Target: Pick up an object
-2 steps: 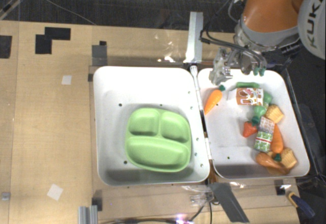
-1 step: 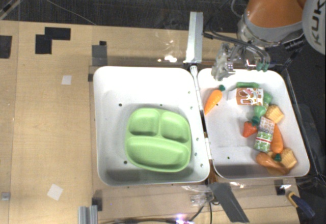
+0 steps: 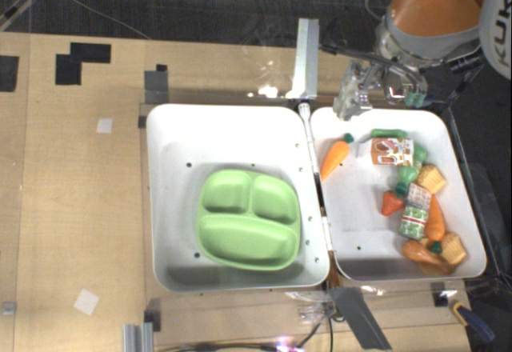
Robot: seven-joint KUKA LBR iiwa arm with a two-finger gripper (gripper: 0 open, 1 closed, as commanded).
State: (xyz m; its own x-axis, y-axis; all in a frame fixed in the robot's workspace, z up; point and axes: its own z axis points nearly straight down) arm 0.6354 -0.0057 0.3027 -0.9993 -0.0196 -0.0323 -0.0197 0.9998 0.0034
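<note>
My gripper (image 3: 354,102) hangs over the far left corner of the right bin (image 3: 360,222), open, with nothing between its fingers. Just below it an orange toy carrot (image 3: 334,157) lies by the bin's left wall. Along the right side of the same bin is a heap of toy food: a red-and-white printed box (image 3: 391,150), a green piece (image 3: 409,174), a tan waffle piece (image 3: 432,178), a small red piece (image 3: 391,203), a green-and-white carton (image 3: 415,213) and another orange carrot (image 3: 434,222).
The left bin (image 3: 172,182) holds a green divided plate (image 3: 248,218). A metal post (image 3: 306,58) stands behind the seam between the bins. More orange and tan pieces (image 3: 436,253) crowd the right bin's near right corner.
</note>
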